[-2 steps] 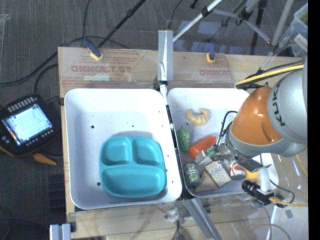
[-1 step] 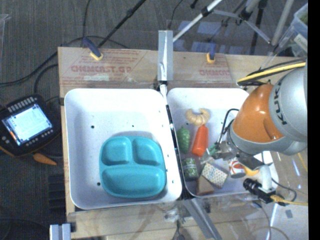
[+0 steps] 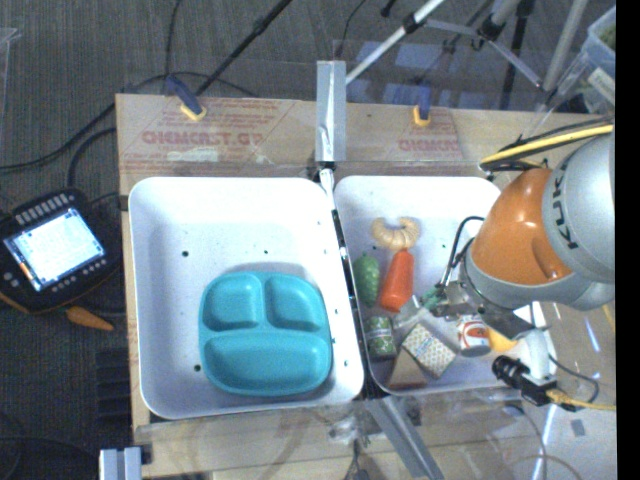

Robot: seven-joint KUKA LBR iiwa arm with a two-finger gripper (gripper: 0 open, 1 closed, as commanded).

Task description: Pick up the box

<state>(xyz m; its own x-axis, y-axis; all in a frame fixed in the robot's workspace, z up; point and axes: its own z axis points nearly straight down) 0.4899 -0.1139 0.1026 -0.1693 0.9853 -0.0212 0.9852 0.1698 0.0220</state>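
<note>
The box (image 3: 428, 349) is small, with a pale speckled pattern, and lies tilted near the front of the right bin (image 3: 452, 190). My gripper (image 3: 447, 306) hangs low in that bin, just behind and slightly right of the box. The grey arm with its orange band (image 3: 512, 240) covers the bin's right half. Whether the gripper touches the box is not clear from this angle.
Around the box lie an orange carrot (image 3: 397, 280), a green vegetable (image 3: 368, 278), a tan ring-shaped pastry (image 3: 397, 232), a green can (image 3: 380, 336), a dark brown item (image 3: 404, 373) and a red-and-white can (image 3: 473, 337). A teal divided plate (image 3: 266, 332) sits in the left bin (image 3: 170, 218).
</note>
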